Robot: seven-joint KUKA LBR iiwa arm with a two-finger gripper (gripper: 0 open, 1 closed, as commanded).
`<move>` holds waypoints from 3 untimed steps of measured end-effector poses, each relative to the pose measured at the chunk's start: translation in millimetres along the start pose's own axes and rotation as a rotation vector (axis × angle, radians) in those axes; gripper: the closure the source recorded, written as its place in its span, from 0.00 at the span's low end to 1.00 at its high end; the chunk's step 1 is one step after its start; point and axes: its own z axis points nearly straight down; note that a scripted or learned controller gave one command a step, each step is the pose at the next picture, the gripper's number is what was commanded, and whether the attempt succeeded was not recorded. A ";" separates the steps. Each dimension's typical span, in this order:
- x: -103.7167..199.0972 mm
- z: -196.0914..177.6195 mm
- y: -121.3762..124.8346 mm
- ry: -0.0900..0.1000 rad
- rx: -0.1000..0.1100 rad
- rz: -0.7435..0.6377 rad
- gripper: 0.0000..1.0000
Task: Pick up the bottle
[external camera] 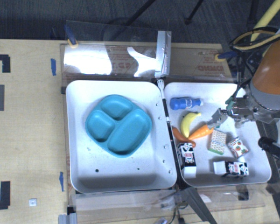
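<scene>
The bottle (185, 103), blue with a white cap end, is lying on its side near the far wall of the right bin (263, 171), toward that bin's left side. Just nearer the camera from the bottle, a yellow banana (189, 122) is lying curved, and an orange carrot (200, 132) is lying beside the banana's lower end, touching or nearly touching it. Nearer again from the bottle, a black-and-white carton (188, 157) is standing close to the bin's left wall, while a small green-patterned box (218, 142), a red-and-white packet (238, 147) and a second black-and-white carton (231, 167) are lying off to the bottle's right and closer to the camera. The gripper (222, 116) is hanging to the right of the bottle, apart from it, above the carrot's tip; its fingers are standing parted with nothing between them. Left of the bottle, the left bin (79, 171) is holding a blue divided plate (118, 125).
</scene>
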 end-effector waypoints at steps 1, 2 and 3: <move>17.1 45.8 -22.0 -0.001 -0.001 -0.692 0.00; 6.3 126.9 -25.5 -0.006 -0.007 -1.202 0.00; 6.4 115.1 -23.2 -0.011 -0.015 -1.200 1.00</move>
